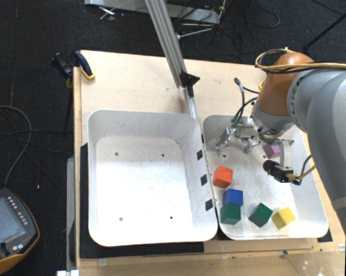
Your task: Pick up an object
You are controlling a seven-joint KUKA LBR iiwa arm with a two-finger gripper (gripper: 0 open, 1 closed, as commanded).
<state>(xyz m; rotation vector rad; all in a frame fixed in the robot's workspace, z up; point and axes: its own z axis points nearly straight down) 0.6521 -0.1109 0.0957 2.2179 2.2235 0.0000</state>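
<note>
My gripper (236,142) hangs over the far part of the right bin (306,226), its two metal fingers spread apart with nothing between them. An orange cube (223,177) lies just in front of it, near the bin's left wall. Further forward sit a blue cube (234,197), a dark green cube (230,213), a lighter green cube (260,214) and a yellow cube (283,218). A pale purple block (271,149) lies right of the gripper, partly under the wrist.
The left bin (105,126) stands beside the right one, the two sharing a raised divider. A slanted metal pole (168,40) crosses the back of the bench. A black-and-yellow clamp (73,64) sits at the bench's far left corner.
</note>
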